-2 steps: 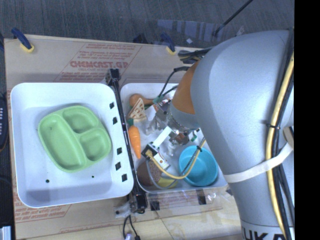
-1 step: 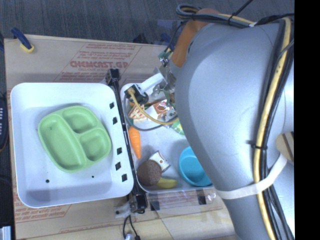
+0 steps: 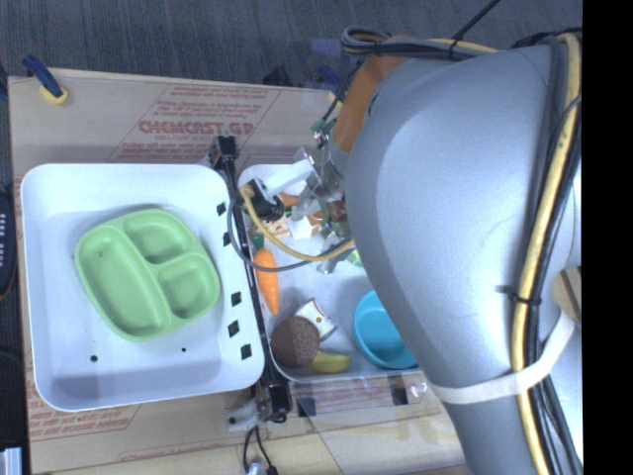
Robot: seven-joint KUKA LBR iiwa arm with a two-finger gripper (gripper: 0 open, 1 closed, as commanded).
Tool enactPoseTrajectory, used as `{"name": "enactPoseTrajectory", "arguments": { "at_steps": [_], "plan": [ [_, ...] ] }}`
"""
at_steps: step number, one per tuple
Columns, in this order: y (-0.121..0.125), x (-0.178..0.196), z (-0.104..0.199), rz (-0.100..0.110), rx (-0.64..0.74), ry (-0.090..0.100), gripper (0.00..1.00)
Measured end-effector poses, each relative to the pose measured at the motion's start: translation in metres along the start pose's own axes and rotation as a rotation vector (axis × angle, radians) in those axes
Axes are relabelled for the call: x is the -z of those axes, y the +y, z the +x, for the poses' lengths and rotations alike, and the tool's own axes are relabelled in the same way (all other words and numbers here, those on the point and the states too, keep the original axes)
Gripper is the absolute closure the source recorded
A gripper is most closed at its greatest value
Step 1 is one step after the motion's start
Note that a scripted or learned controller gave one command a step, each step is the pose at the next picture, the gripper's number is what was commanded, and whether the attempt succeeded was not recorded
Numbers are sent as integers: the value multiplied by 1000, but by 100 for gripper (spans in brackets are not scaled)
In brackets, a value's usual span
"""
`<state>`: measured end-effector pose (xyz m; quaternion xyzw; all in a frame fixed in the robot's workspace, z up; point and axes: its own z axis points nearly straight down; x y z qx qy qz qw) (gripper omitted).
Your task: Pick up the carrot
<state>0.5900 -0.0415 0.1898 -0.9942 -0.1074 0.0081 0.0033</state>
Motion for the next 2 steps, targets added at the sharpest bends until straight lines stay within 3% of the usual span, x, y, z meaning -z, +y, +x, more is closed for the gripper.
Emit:
{"name": "enactPoseTrajectory", "arguments": {
  "at_steps": [1,2],
  "plan": [
    [-46,0,-40,-2,3,2,0],
    [-45,0,-40,-2,3,2,0]
  ]
}}
